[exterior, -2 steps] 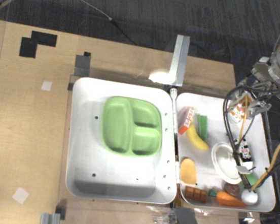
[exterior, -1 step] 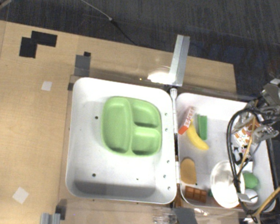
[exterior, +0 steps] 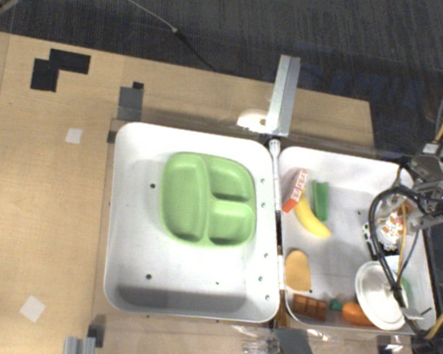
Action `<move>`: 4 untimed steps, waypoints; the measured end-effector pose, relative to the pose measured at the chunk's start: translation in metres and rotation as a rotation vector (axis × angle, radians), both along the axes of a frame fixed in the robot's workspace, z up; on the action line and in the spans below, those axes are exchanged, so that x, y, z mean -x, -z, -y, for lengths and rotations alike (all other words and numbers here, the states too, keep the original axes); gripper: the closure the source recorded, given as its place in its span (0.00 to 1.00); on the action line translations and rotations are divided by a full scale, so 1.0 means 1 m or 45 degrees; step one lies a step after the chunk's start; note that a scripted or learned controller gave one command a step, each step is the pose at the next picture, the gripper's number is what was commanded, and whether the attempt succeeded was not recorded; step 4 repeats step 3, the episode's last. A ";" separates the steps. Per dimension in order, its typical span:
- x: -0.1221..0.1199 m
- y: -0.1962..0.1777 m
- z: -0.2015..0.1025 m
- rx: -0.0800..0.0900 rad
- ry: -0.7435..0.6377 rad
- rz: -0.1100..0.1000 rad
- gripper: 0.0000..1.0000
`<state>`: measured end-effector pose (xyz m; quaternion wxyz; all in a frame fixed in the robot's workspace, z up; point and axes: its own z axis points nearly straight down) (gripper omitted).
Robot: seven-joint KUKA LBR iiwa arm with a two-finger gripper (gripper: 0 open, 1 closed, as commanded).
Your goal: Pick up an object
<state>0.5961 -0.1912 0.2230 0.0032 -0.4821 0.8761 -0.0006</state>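
- Near edge of the right bin [exterior: 344,168]: a brown block [exterior: 309,307], an orange carrot-like item [exterior: 355,314] and a white bowl [exterior: 376,294] are seen.
- Middle: a tan piece [exterior: 299,270] and a banana [exterior: 311,218] are shown; the left bin [exterior: 130,225] bears a green divided tray [exterior: 207,199].
- Far right: the gripper [exterior: 424,184] is seen above the bin's corner; its finger spacing cannot be told.

The left bin [exterior: 130,225] has open floor around the green divided tray [exterior: 206,198] at its middle. The right bin [exterior: 351,177] is crowded: a banana [exterior: 311,218], a green block [exterior: 320,200], a white bowl [exterior: 380,294] and black cables [exterior: 386,250] leave only a small bare patch mid-floor.
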 end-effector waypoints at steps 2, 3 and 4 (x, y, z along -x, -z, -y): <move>-0.067 0.013 0.001 0.004 -0.558 0.009 1.00; -0.076 -0.041 -0.041 0.003 -0.397 0.011 1.00; -0.076 -0.041 -0.041 0.003 -0.397 0.011 1.00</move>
